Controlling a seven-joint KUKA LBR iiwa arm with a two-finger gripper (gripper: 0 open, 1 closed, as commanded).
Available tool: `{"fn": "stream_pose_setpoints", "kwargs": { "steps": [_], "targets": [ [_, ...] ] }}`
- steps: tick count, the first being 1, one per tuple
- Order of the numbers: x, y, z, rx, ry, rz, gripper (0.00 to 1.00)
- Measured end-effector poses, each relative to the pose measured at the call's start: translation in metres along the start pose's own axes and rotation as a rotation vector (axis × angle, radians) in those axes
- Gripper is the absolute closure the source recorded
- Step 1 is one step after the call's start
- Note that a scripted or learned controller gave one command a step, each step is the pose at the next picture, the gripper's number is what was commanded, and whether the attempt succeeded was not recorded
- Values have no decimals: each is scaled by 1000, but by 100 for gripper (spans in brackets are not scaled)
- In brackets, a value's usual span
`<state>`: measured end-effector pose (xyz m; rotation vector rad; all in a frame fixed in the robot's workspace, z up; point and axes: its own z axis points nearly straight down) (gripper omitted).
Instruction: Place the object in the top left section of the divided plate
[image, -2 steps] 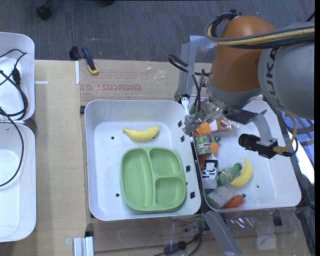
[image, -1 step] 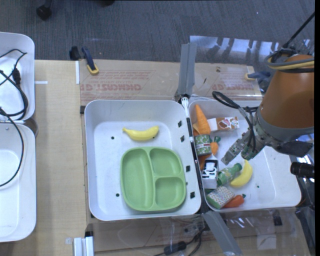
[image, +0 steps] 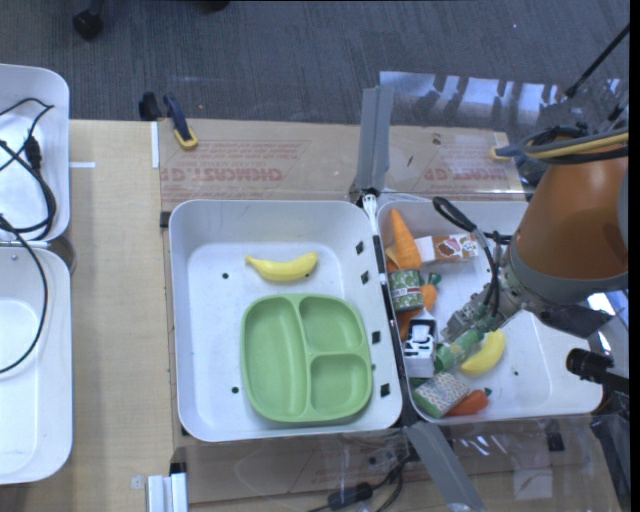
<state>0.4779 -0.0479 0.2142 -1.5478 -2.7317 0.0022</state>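
The likeliest object for this task is the yellow piece (image: 484, 354) lying in the right bin (image: 560, 395), banana-like in shape, since the gripper (image: 470, 322) is working just above and beside it. It is sitting among a crowd of toy food: a carrot (image: 401, 240) near the top of the bin, a small box (image: 452, 246) beside that, a can (image: 406, 289) against the left wall, a green packet (image: 440, 392) and a red piece (image: 469, 402) near the front edge. That crowding is probably why the gripper is coming in at a slant, not straight down, so that it is reaching the yellow piece without shoving its neighbours.

The plate (image: 306, 357), green and split into three sections, is lying in the left bin (image: 200, 330), well apart from the yellow piece. A banana (image: 283, 266) is resting on the bin floor just beyond the plate's far rim, outside any section.

The arm (image: 575, 225) is leaning in from the right, its orange band bulking over the right bin, with the wrist angling down and leftward toward the pile. The gripper's tip is sitting just beside the yellow piece, perhaps touching it. Whether the jaws are open or closed I cannot tell; clutter and blur are hiding them, and nothing is visibly lying between them.
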Motion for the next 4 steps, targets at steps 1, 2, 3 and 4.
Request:
{"fn": "stream_pose_setpoints", "kwargs": {
  "steps": [1,2,3,4],
  "targets": [
    [40,59,-31,-1,-2,-91,100],
    [39,59,-31,-1,-2,-91,0],
    [126,76,-2,1,-1,-257,0],
    [124,76,-11,1,-1,-252,100]
  ]
}}
